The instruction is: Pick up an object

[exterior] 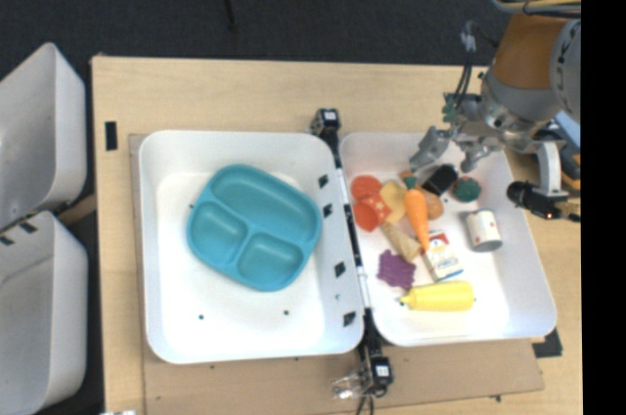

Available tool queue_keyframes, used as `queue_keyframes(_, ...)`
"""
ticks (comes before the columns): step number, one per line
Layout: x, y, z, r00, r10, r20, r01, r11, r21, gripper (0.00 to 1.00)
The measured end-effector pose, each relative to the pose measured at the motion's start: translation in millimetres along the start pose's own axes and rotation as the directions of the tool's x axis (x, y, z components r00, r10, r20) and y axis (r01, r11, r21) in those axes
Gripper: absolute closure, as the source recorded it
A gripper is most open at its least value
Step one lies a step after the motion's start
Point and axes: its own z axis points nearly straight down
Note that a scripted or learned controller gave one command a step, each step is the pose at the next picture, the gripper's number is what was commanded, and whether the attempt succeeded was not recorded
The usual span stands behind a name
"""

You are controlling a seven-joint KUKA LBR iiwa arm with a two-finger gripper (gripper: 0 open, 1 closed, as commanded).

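While the grey arm with the orange band leans in from the right, its jaws hang over the far corner of the right bin. They look spread apart and hold nothing; I see no toy between them. A small black thing lies just under them, so I think that is the one they are going for.

All the toys sit in a heap in the right bin, maybe so the arm can reach them easily. I see a long orange carrot, two round red pieces, a bumpy purple bit, a smooth yellow banana shape, a little white can, a small box with red on it and a dark green ball. Many of them touch or lean on each other, so grabbing just one could be tricky.

A blue plate with three sections lies flat in the left bin. It looks like shiny plastic. Both bins are white with low walls, and they rest side by side on the pale wooden table.
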Motion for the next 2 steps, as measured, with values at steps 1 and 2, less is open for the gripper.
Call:
queue_keyframes(1, 0.4, 2.3, -7.8, 1.0, -0.002, 0.001, 0.002, 1.0, -0.012, 0.0)
queue_keyframes(2, -0.1, 2.2, 36.6, 1.0, -0.001, 0.003, 0.001, 1.0, -0.009, 0.0)
